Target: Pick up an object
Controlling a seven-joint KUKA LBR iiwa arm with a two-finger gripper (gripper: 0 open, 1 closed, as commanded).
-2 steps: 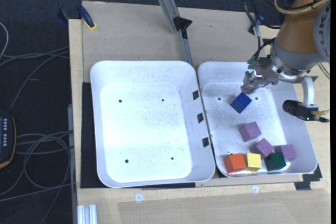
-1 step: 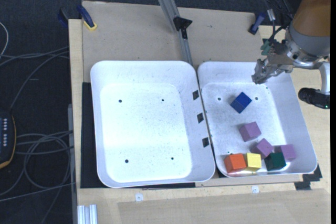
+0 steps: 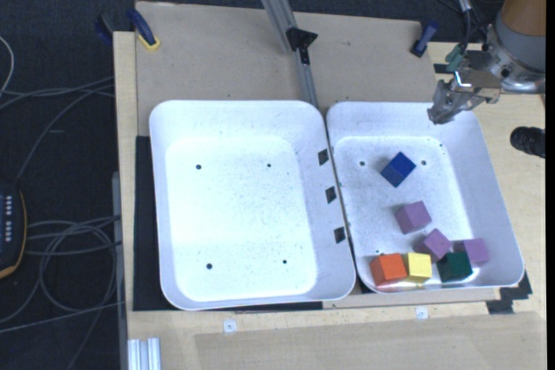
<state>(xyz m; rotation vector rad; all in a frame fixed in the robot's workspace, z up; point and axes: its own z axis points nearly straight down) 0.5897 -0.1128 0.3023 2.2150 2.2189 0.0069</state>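
Camera view: gripper hovers over the right white plastic bin's far rim; its state is unclear.

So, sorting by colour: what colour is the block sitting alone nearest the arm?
Blue, clear in the camera view.

The bench bears two white bins side by side.

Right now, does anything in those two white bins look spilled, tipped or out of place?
Nothing spilled or damaged. The blocks all sit in the right white bin: a blue cube alone, a purple cube midway, and the rest crowded into the near corner.
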